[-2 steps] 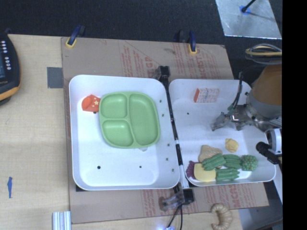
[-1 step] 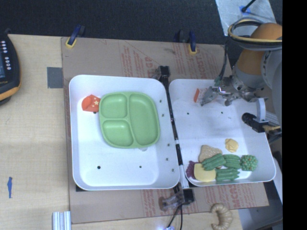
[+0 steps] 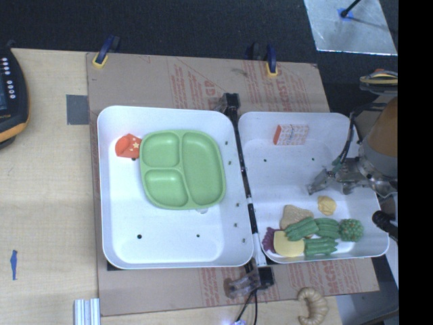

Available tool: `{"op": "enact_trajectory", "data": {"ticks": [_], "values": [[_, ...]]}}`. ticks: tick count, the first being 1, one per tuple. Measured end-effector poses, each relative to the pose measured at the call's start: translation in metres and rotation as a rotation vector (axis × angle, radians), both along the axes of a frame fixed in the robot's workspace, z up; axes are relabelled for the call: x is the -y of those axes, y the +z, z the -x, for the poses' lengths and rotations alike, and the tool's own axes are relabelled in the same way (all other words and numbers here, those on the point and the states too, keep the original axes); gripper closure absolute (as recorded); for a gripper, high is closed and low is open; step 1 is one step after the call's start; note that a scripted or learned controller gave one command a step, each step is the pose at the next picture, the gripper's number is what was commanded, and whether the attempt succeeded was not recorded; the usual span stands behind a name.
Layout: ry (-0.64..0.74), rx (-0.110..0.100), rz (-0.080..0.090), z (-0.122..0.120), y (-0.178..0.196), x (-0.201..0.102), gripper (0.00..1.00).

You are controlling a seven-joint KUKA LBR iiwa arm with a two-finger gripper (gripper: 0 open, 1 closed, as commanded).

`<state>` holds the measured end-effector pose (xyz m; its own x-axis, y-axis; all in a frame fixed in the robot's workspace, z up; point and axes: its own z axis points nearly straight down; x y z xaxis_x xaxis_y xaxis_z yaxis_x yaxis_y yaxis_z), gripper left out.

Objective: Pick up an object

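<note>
Here the arm [image 3: 382, 141] reaches in from the right side, over the right bin [image 3: 304, 124]. Its gripper [image 3: 333, 180] hangs low above the white floor of that bin. The fingers [image 3: 318, 183] look spread a little, and nothing sits between them. They do not touch any toy.

Just below the fingers, a bit to the right, lies a small yellow piece [image 3: 327, 205]. It is close to them but apart. Lower down is a pile of play food in the bin's bottom corner. A tan piece [image 3: 295, 214] sits below and left of the fingers. Next to it are long green beans [image 3: 312, 228], one above the other. A bumpy green broccoli [image 3: 350, 230] lies at the right end of the pile. A flat yellow piece [image 3: 287, 244] and a small purple bit [image 3: 268, 237] lie at the left end.

Up and to the left of the fingers lies a small white and orange box [image 3: 291, 135], well apart from them.

Far to the left of the fingers is the left bin [image 3: 162, 246]. In it rests a green plate [image 3: 183, 169] with three parts. A red toy [image 3: 127, 146] touches the plate's left edge.
</note>
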<state>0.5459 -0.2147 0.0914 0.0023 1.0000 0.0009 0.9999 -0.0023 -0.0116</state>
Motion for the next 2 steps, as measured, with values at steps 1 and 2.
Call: {"op": "enact_trajectory", "data": {"ticks": [1,2], "values": [[0.011,0.016,0.001,-0.080,0.002,-0.034,0.00],[0.008,0.014,0.003,-0.112,0.005,-0.002,0.00]]}}
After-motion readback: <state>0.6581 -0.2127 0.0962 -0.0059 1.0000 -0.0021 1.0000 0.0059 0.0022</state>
